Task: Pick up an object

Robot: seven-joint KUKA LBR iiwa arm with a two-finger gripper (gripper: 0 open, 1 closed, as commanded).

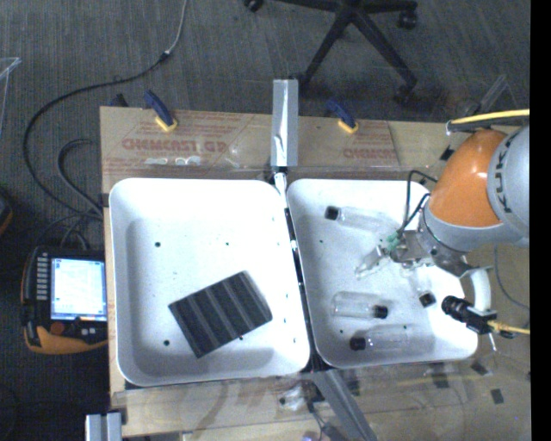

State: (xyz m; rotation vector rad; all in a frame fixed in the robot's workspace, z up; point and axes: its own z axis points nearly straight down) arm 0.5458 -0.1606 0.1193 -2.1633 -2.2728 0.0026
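Claw (pixel 379 257) over right bin (pixel 312 284) | clear vials (pixel 359 304), possibly glass

Dark carpet (pixel 77 52) — office chair base (pixel 349 21) (black) above.

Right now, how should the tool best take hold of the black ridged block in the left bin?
Probably from straight above, closing across the short width of the black ridged block. It lies flat and skewed in the left bin, apart from the walls, so both long edges look free.
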